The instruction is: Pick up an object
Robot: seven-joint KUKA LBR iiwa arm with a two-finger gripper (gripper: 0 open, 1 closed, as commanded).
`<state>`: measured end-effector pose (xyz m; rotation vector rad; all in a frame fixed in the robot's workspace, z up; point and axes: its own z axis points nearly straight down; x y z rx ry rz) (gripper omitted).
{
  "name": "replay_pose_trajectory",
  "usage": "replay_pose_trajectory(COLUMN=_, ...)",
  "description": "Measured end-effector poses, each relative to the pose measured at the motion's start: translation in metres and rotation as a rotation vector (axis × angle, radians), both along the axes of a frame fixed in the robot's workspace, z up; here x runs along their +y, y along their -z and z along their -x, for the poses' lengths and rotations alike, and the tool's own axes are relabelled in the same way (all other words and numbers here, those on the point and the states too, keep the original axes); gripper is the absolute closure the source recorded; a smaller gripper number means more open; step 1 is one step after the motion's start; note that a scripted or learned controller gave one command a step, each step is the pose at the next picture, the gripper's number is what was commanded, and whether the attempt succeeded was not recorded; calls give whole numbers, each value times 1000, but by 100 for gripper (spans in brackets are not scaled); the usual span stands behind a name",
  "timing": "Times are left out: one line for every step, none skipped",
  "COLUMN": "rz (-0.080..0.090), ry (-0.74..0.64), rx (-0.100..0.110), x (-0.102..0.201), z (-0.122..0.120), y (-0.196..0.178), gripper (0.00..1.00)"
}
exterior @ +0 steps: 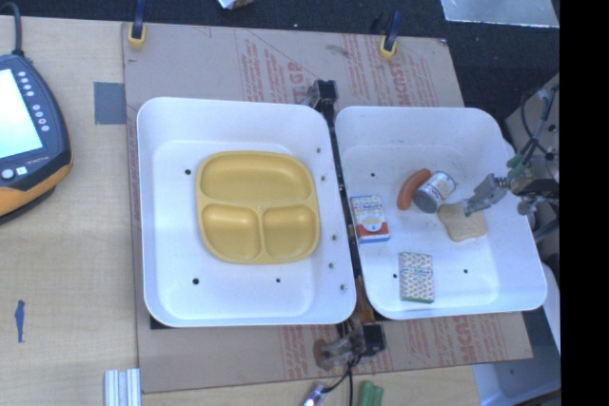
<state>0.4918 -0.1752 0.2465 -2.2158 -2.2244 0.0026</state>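
The right bin (476, 124) holds several small objects. An orange-red sausage (413, 187) lies beside a silver tin can (434, 191) on its side. A tan slice of toast (463, 224) lies just right of the can. A small white carton (369, 218) sits near the bin's left wall, and a patterned packet (416, 277) lies toward the front. My gripper (481, 195) reaches in from the right, low over the toast's upper edge and next to the can. I see nothing held in it.
The left bin (162, 138) holds a yellow divided plate (257, 206). A teach pendant (27, 133) lies at the bench's far left. Clamps (137, 29) hold the cardboard at the back. Cables and arm parts (533, 171) crowd the right bin's right side.
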Motion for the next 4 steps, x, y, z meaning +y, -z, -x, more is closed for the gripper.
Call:
replay_pose_trajectory(rz=1, ry=-3, rx=-3, x=-3, z=-60, y=154, gripper=0)
replay_pose_trajectory(rz=5, ry=-5, rx=-3, x=-5, z=-60, y=143, gripper=100)
replay_pose_trajectory(rz=6, ry=-5, rx=-3, x=-5, z=-60, y=143, gripper=0)
replay_pose_trajectory(rz=1, ry=-2, rx=1, x=24, z=-118, y=155, gripper=0)
